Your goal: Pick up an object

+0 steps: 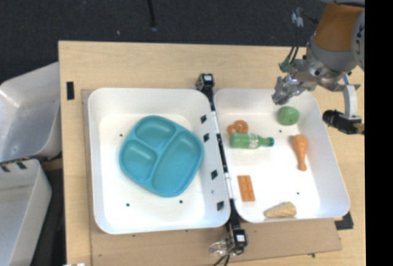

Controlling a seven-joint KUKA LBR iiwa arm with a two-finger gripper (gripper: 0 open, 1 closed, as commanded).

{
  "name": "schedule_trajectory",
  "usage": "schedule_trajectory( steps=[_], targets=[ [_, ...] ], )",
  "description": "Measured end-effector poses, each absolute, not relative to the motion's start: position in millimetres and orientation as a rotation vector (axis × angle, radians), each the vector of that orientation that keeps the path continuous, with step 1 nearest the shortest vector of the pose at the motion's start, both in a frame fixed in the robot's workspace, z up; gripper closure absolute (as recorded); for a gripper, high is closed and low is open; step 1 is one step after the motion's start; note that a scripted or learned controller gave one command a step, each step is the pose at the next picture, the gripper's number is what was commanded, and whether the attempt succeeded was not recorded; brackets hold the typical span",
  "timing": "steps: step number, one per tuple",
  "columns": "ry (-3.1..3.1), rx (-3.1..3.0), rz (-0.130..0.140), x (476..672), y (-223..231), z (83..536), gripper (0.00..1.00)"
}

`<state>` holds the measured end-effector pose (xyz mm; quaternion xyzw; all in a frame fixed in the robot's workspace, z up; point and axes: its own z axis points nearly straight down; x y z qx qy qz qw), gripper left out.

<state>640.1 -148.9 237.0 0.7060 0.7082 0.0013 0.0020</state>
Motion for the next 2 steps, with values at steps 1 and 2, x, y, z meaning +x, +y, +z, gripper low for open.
schedule_trajectory(
  steps=[1,2],
  targets=[
    [2.226,2.216,-0.001,624.0,-99,228,1.0],
    [2.229,2.215,0.002,603.7,-49,242,1.0]
  ],
)
